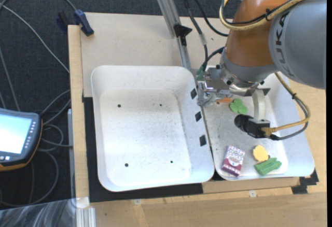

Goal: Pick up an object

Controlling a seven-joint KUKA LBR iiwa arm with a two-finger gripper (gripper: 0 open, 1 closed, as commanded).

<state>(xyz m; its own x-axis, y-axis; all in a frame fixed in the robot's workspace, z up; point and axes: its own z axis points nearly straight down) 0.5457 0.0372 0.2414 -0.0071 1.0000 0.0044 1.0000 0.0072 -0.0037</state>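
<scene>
The end effector (228,97) hangs low over the right bin (224,132), just beside a green object (239,105); whether it is wide or narrow I cannot tell. Toward five o'clock from it lie a purple packet (234,160), a yellow piece (260,153) and a green piece (267,166).

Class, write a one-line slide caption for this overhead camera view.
KUKA arm reaching over the right bin, which holds a green piece, yellow piece and small pink box.
</scene>
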